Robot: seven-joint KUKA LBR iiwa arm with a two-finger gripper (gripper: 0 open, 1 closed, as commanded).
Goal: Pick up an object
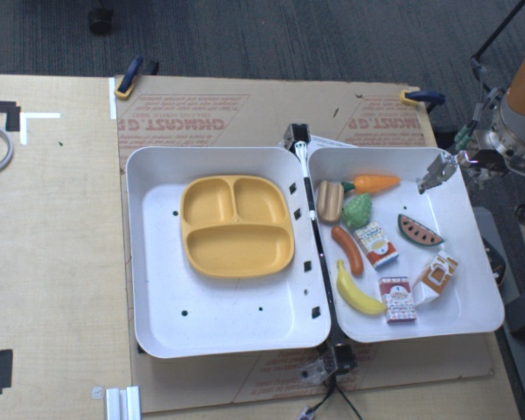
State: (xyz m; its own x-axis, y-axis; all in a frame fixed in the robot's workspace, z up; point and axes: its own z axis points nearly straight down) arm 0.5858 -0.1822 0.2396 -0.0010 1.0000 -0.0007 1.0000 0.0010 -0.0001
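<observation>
Well apart from the end effector (439,171), finger state unclear: watermelon slice (419,230) lower left.

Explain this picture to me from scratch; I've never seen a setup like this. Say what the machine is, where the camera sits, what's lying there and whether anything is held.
One camera looks down at a slant on a bench. Two shallow white bins sit side by side. The left bin holds a yellow divided plate. The right bin holds toy food: a carrot, a bread roll, a green vegetable, a sausage, a banana, a watermelon slice and three small cartons. The machine is a robot arm entering from the right; its gripper hangs over the right bin's far corner. Nothing shows between its fingers, so nothing is picked up yet.
</observation>
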